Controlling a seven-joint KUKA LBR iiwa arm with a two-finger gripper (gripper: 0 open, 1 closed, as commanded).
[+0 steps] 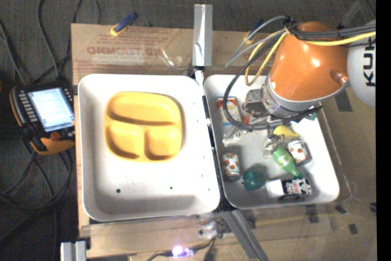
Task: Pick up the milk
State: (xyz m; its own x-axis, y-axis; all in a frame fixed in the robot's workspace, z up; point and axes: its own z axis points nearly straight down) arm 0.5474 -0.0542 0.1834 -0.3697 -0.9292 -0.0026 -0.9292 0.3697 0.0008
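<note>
- A bench with a cardboard sheet (131, 46) on top stands on dark carpet strewn with cables; a teach pendant (46, 110) with a lit screen lies beside its left end.
- Two white bins sit side by side on it: the left bin (91, 192) carries one yellow divided tray (145, 125), the right bin (330, 183) holds the small items.
- The milk (289, 187), as I judge it, is the small black-and-white cow-patterned carton lying on its side at the near edge of the right bin, just right of a teal ball (253, 178).
- The gripper (269, 122) hangs over the far half of the right bin, under the orange cone of the wrist; I cannot tell how its jaws stand, and nothing shows in its hold.
- To do this step well, it would need to travel toward the near edge of the right bin, centre over the carton, and close across the narrow side, keeping off the ball and the green bottle (283, 160).
- Count in the right bin, as far as it can be read: two red-and-white cans (230, 164), one at the inner wall and one right of the bottle; one green bottle; one teal ball; one yellow piece (286, 131); one red-and-white packet (229, 110) at the far wall; one milk carton.
</note>
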